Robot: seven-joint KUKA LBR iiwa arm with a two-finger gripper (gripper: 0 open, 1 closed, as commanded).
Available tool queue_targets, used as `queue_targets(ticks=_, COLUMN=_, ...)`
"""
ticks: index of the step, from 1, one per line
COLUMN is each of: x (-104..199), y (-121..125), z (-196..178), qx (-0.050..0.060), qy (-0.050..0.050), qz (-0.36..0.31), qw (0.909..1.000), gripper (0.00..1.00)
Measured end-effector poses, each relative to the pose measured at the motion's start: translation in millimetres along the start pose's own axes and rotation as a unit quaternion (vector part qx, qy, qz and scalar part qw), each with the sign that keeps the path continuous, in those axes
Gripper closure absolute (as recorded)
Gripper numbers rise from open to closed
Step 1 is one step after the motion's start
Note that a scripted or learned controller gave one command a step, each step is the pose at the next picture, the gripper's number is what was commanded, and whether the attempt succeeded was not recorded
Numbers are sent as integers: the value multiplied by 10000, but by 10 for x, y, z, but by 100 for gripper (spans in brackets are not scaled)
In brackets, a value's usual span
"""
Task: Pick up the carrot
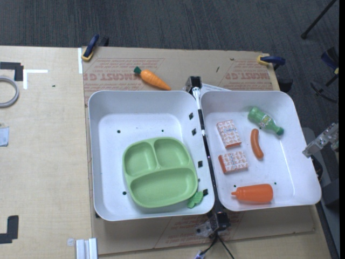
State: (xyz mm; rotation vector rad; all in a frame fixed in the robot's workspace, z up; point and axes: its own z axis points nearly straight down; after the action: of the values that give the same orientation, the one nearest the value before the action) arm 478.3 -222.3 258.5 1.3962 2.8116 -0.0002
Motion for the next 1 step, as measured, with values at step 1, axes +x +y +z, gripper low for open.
queue_targets(ticks=1, x=8, y=-2, z=1470, qx=0, qy=7, qz=-253, qw=9997, gripper=100)
